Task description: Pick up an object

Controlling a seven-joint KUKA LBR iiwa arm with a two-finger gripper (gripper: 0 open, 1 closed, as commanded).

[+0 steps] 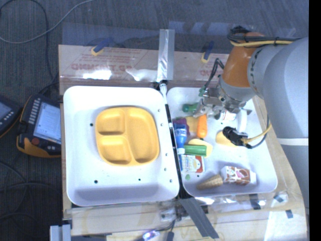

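My gripper (210,106) sits low in the right bin (261,149), upper part, just above the orange carrot-like piece (201,126) & beside a green item (190,107). Can't tell if fingers are spread or clenched, too cluttered. Nothing visibly between them. Yellow tray (126,135) lies in left bin (80,149).

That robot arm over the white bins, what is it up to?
The grey and orange arm is reaching down into the right bin, which holds a jumble of small things: a carrot, a green marker, an ice cream cone and a few packets. Its gripper sits low near the carrot, apparently trying to pick something up. The left bin holds a yellow divided tray.
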